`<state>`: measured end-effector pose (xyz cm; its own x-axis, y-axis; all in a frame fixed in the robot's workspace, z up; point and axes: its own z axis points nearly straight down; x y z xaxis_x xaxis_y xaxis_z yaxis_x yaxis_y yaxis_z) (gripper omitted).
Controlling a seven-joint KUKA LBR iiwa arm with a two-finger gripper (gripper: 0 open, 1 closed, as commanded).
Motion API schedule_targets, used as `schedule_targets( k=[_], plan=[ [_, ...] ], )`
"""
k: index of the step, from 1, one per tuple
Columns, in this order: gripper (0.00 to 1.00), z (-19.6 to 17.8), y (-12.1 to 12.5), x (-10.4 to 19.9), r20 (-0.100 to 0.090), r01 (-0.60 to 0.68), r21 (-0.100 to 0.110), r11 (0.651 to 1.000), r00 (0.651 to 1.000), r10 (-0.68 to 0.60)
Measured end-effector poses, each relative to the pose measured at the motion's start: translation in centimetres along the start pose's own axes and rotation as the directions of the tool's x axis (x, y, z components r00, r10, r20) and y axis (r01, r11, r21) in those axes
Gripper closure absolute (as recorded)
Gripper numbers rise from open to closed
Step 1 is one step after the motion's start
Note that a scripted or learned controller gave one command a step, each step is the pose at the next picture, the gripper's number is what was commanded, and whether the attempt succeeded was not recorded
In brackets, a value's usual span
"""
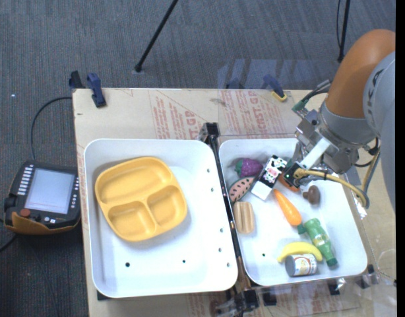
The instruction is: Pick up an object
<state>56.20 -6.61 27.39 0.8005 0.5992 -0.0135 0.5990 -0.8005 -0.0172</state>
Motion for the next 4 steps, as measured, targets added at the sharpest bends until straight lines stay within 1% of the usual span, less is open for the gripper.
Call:
schedule_targets(
  k=[1, 2, 3, 4],
  plan=[
    [1.00, 1.2, -4.8, 0.5, -0.010, -0.290, -0.006, 0.957, 0.957, 0.290],
    [1.00, 0.6, -6.5, 2.2, -0.015, -0.434, -0.005, 0.901, 0.901, 0.433],
    [1.00, 3.6, -7.7, 1.2, -0.010, -0.421, -0.005, 0.907, 0.907, 0.421],
    [1.00, 1.1, -3.2, -2.5, -0.013, -0.351, -0.007, 0.936, 0.936, 0.351]
  ],
)
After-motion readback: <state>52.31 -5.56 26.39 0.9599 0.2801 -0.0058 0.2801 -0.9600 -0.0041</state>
